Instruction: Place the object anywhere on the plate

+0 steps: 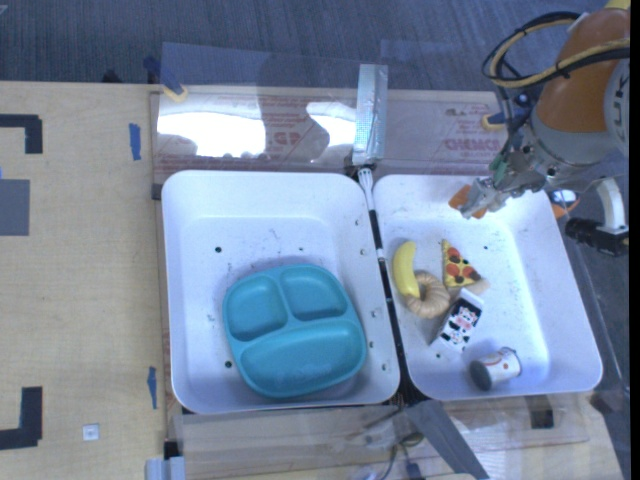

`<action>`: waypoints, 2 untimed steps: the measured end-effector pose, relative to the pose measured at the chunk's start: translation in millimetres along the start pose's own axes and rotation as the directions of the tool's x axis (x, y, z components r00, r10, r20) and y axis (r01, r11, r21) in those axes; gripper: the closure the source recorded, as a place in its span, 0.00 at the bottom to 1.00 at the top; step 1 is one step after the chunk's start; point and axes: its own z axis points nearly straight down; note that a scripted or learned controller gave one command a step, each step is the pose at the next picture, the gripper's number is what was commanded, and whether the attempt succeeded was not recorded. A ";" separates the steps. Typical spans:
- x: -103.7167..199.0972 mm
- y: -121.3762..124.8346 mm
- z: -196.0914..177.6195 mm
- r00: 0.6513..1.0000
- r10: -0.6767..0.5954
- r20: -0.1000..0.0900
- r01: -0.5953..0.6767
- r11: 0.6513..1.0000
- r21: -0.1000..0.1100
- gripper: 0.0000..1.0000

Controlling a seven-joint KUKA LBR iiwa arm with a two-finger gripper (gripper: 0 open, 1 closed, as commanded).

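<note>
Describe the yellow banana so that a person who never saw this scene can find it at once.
Look in the right bin, on its left side near the divider. The banana lies there, touching a tan doughnut. It is the one plain yellow, curved thing; the pizza slice nearby has red spots.

Beyond my claw (492,194), along the far edge: blue-grey carpeted floor (300,8). Well off to the left of my claw, the light wooden bench top (80,268) carries black corner marks (28,133), a grey patch (12,208) and bits of blue tape (134,140). Just left of my claw a clear panel (260,128) stands behind the bins with strong light glare on it, a silver taped post (370,113) splitting it mid-span.
</note>
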 end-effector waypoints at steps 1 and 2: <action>90.5 27.7 -5.4 0.999 0.041 -0.005 -0.041 0.999 0.000 1.00; 199.4 11.5 -5.0 0.998 -0.068 -0.006 0.068 0.998 0.001 1.00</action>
